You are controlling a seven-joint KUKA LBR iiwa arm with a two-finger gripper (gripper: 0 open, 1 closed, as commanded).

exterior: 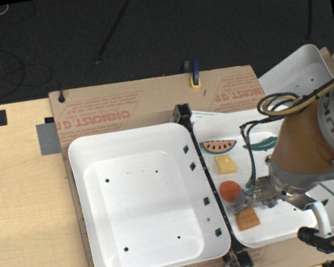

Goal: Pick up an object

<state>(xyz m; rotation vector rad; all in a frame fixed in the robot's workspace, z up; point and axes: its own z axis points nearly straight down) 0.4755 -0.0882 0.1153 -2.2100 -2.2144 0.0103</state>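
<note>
While two shallow white bins sit side by side on a cardboard-covered bench (148, 101), the left bin (91, 175) offers a wide bare floor marked by four small dark dots, with open room from rim to rim. A black divider strip (201, 175) runs between the bins, from the far edge to the near edge.

The right bin (282, 240) is crowded. Close to its left wall lie four small items in a rough line from far to near: a watermelon slice (220, 146), red with a green rind and dark seeds, near the far edge; a pale yellow block (226, 164) just nearer; a round orange-red ball (230, 190) near the middle of the left wall; and a tan, cracker-like square (247, 218) towards the near edge. A green object (261, 143) lies further right, partly hidden by the arm.

The gripper (252, 194) hangs low between the ball and the square, just right of the ball. Whether its jaws are parted or closed cannot be told at this scale, and nothing is visibly held. The arm's orange band (300, 144) and grey wrist, with looping black cables, cover much of the bin's right half.
</note>
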